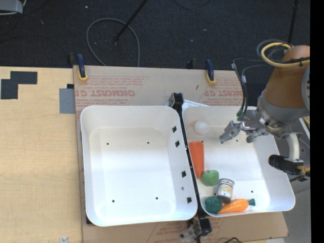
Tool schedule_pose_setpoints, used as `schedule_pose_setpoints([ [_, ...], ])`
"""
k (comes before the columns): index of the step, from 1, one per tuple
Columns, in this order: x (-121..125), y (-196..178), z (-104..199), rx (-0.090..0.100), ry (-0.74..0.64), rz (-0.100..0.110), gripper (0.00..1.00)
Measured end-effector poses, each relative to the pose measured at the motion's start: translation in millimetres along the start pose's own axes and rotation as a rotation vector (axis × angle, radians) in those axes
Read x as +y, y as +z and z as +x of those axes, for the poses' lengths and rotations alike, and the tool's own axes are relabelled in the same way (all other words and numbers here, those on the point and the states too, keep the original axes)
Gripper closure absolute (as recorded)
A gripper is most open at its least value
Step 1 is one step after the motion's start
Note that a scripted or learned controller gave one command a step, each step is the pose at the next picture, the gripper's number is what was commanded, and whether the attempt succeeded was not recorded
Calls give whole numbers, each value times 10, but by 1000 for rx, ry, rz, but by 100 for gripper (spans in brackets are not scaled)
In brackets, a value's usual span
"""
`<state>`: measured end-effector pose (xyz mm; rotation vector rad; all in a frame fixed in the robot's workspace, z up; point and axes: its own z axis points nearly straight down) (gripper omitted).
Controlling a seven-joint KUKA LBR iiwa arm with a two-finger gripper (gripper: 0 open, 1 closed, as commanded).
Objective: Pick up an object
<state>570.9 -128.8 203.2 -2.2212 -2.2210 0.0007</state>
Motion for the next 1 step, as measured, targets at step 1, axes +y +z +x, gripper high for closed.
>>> schedule_pose_setpoints([
  [1, -31, -52, -536, -1, -83, -1, 0],
])
